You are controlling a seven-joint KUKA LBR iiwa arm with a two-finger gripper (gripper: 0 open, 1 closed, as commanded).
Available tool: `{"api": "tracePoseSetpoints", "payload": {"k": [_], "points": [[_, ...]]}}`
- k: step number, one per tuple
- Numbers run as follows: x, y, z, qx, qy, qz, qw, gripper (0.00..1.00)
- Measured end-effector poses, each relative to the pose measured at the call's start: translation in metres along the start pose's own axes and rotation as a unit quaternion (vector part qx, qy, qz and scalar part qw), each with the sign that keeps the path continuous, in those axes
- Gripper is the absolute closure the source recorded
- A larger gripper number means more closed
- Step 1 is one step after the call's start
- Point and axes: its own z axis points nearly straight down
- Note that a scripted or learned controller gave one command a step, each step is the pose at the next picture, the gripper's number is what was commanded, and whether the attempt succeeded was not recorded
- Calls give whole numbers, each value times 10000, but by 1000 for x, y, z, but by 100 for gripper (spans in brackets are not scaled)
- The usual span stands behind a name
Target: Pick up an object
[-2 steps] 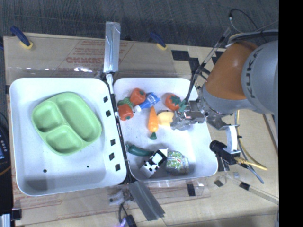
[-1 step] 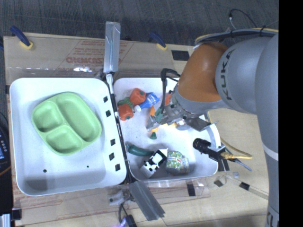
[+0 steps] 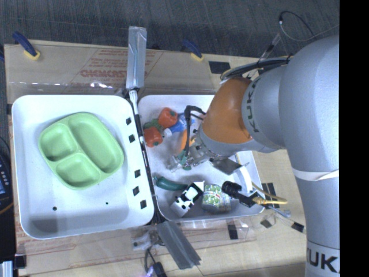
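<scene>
Writing on arm: "KUKA" runs along the edge of the orange band point(image 3: 228, 120). The same letters, cut off at the edge, show on the grey link at the near right.
Writing on cardboard: red print on the cardboard sheet point(image 3: 69, 68) behind the bins. It begins "CHEMCAS", and the rest is too faint to read.
Bins: two, side by side, the left bin point(image 3: 31, 212) and the right bin point(image 3: 155, 105).
Plates: one green plate point(image 3: 81, 149) with three compartments, lying in the far half of the left bin.
Orange-red toys: two, the far toy point(image 3: 167, 117) and the near toy point(image 3: 153, 136). They sit close together in the far left part of the right bin.
Other things in right bin: one teal piece point(image 3: 167, 183) by the left wall, one black-and-white block point(image 3: 187, 198) at the near side, and one green patterned pouch point(image 3: 214, 196) just right of that block.
Blue clamps: two on the far edge of the cardboard, the left clamp point(image 3: 26, 45) and the right clamp point(image 3: 193, 48).
Arm pose: the arm point(image 3: 300, 114) comes in from the right and bends down over the right bin, with the orange band above the bin's middle.
Gripper point(image 3: 183, 159): low in the middle of the right bin, between the orange-red toys and the black-and-white block.
Gripper state: cannot tell whether it is apart or together, and nothing is seen held in it.
Task's things: all loose in the right bin, around the gripper.
</scene>
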Motion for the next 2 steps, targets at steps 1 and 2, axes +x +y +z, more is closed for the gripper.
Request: {"api": "tracePoseSetpoints", "payload": {"k": [1,2], "points": [[18,91,-102,-11,-10,-473,9989,0],[18,87,-100,26,11,-987,9951,0]]}}
